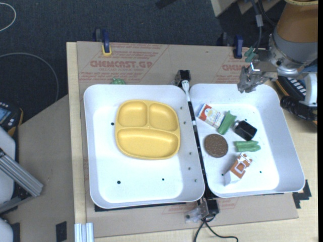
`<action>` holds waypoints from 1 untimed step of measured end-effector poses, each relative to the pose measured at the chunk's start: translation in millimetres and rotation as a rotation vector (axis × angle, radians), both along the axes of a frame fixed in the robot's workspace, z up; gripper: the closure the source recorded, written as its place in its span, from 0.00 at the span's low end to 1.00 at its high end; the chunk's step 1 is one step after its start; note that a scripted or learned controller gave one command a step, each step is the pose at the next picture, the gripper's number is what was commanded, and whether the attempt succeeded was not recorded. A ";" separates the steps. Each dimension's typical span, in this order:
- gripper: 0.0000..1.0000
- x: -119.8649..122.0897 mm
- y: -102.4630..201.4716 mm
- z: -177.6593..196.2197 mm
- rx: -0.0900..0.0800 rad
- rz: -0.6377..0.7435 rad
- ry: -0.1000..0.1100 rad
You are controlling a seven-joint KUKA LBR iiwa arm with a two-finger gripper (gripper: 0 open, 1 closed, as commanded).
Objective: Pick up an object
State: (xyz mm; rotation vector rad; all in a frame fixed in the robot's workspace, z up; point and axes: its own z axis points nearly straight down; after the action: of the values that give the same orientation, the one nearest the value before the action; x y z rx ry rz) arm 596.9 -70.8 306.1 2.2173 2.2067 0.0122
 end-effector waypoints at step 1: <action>1.00 -36.6 -76.1 -39.9 0.004 -0.003 0.020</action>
State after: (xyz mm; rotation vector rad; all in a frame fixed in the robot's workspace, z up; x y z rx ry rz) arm 560.4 -147.0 266.2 2.2325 2.2158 -0.0057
